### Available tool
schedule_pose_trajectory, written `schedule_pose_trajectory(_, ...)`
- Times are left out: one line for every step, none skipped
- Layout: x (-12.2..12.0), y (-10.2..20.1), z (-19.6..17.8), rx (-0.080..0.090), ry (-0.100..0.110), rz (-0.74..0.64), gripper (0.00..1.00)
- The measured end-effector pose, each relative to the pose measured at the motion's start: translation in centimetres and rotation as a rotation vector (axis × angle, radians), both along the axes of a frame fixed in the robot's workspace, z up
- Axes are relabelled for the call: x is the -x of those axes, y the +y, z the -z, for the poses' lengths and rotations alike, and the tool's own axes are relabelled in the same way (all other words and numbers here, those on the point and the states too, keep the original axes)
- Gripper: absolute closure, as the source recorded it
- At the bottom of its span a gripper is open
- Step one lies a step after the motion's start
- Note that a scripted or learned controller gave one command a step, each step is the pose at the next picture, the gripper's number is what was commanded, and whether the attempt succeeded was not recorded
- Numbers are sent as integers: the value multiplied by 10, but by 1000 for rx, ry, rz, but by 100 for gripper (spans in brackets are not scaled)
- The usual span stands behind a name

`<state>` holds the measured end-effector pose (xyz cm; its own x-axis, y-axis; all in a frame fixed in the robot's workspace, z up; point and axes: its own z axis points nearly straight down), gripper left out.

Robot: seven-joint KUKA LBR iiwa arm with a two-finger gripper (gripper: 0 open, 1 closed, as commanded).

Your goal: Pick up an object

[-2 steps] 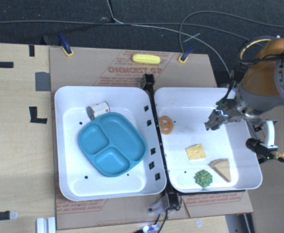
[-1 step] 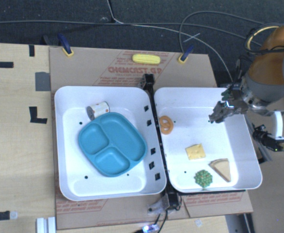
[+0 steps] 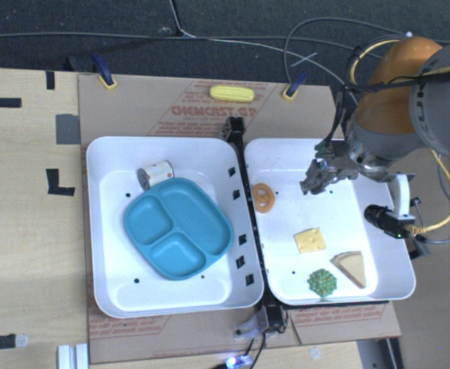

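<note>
The right bin (image 3: 378, 287) holds a brown pretzel (image 3: 263, 197) near its left wall, a yellow cheese wedge (image 3: 310, 241) in the middle, a green broccoli floret (image 3: 322, 282) and a tan bread slice (image 3: 352, 267) at the front. My gripper (image 3: 315, 180) hangs over the back middle of this bin, right of the pretzel and above the cheese, with nothing seen between its fingers. In the left bin (image 3: 106, 283) lie a blue divided plate (image 3: 177, 227) and a small white cup (image 3: 155, 174) on its side.
A yellow corn cob (image 3: 231, 94) lies on the cardboard behind the bins. Two clamps (image 3: 106, 75) hold the cardboard's back edge. Cables run across the dark backdrop and loop near the arm's orange band (image 3: 398, 83). A black divider (image 3: 244, 206) separates the bins.
</note>
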<state>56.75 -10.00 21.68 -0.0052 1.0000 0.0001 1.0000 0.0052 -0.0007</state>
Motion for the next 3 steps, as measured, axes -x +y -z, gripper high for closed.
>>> schedule_pose_trajectory(-5, 60, -10, -2, 0, -2, 100)
schedule_pose_trajectory(-8, 116, -18, -1, 1, -2, 100)
schedule_pose_trajectory(-13, 167, -3, 0, 3, 0, 100)
